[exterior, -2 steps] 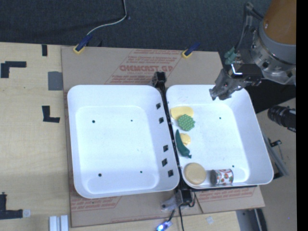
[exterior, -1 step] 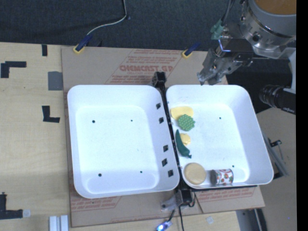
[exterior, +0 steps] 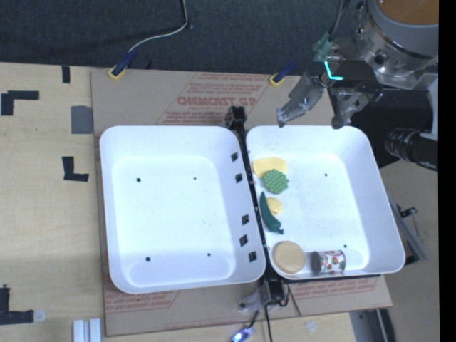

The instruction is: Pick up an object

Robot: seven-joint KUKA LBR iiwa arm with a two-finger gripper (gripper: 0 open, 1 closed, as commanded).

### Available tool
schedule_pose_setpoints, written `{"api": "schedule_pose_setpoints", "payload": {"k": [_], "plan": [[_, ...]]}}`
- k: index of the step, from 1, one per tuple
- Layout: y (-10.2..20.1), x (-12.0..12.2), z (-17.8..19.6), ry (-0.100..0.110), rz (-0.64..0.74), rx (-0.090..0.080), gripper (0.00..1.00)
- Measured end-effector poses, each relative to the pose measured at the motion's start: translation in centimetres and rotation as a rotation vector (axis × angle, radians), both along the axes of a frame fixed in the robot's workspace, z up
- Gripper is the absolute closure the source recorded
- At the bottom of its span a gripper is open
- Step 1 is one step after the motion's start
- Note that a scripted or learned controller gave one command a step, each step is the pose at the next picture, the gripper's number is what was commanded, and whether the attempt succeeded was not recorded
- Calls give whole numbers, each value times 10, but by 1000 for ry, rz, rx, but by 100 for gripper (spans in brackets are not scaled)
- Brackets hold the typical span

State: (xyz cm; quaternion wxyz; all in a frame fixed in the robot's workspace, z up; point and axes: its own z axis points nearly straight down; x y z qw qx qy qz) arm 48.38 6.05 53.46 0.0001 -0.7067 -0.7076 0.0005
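Observation:
My gripper (exterior: 313,117) hangs above the far edge of the right bin (exterior: 356,191), its two fingers spread open with nothing between them. Along that bin's left wall lie a yellow piece (exterior: 268,166), a green dotted ball (exterior: 276,182), a small yellow piece (exterior: 274,205) and a dark green strip (exterior: 269,215). Near the front wall sit a tan round disc (exterior: 288,257) and a small can (exterior: 328,261) on its side. All of them rest well below and in front of the gripper.
The left bin (exterior: 171,205) stands beside the right one, joined by a black clip row (exterior: 246,191). Both sit on a cardboard sheet (exterior: 206,102). A cable (exterior: 164,34) runs along the back.

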Motion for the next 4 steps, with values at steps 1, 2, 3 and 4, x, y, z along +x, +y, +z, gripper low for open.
{"api": "schedule_pose_setpoints", "payload": {"k": [1, 2, 3, 4], "plan": [[0, 0, 10, 0, 2, 0, 100], [0, 0, 10, 1, 1, 0, 0], [1, 1, 20, 1, 3, -1, 100], [1, 1, 20, 2, 3, -1, 0]]}}
